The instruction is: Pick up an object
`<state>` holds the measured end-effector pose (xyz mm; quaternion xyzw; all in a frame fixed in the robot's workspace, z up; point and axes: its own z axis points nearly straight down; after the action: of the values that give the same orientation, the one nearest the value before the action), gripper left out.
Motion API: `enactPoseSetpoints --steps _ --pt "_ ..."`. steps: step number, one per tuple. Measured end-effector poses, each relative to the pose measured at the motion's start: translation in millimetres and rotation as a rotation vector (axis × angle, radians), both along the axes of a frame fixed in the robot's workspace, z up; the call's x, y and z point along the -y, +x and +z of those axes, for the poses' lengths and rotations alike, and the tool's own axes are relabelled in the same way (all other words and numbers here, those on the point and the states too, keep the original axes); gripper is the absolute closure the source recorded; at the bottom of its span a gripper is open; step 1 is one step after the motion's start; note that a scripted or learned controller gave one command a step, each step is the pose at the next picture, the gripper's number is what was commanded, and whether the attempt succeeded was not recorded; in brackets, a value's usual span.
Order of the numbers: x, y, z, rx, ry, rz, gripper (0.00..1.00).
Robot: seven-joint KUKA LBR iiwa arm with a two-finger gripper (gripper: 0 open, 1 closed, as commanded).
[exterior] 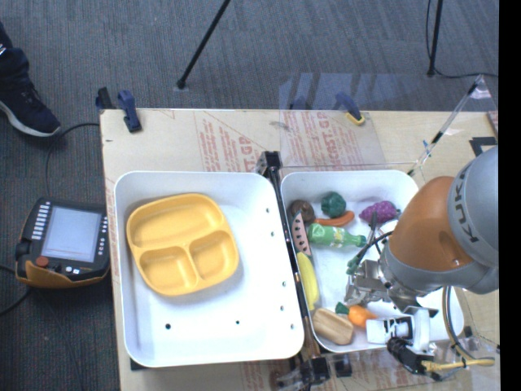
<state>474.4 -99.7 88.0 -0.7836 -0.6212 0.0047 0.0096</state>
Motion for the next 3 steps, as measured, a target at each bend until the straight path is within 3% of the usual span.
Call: enactPoseSetpoints --steps 1,2,3 --pt "-80 10 96 0.011 -0.011 -0.261 1.0" --pt "-17 20 139 0.007 -0.014 -0.365 1.0" --pt "-18 20 138 0.005 -0.013 -0.364 0.0"
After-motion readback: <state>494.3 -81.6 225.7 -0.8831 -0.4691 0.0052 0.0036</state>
